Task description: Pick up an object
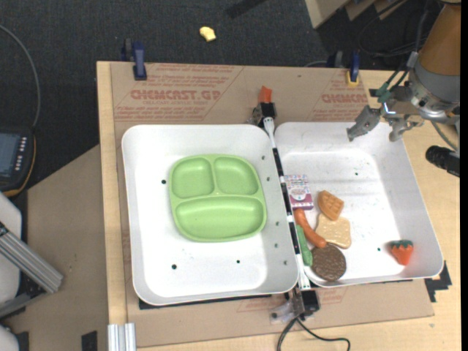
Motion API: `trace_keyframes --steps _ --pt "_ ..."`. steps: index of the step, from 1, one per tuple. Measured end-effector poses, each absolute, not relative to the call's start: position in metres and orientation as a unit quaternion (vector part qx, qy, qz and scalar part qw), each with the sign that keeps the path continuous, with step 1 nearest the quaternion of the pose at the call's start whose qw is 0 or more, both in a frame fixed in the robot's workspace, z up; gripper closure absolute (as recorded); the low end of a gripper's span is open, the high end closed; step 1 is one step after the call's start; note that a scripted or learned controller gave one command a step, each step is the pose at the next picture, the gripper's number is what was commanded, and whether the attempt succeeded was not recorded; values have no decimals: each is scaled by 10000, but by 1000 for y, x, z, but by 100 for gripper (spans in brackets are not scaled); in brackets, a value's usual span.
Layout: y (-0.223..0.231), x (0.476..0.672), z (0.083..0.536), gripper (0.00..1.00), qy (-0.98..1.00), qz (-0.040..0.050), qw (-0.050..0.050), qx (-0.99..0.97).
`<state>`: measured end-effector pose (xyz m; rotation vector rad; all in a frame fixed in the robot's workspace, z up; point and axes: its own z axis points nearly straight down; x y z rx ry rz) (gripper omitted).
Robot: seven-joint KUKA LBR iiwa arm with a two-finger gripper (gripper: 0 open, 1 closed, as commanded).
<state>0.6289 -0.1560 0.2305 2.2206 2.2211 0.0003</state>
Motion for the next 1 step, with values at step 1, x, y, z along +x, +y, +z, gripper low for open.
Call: trace_keyframes --steps 1 --pt "-122 546 207 0 7069 -15 -37 7073"
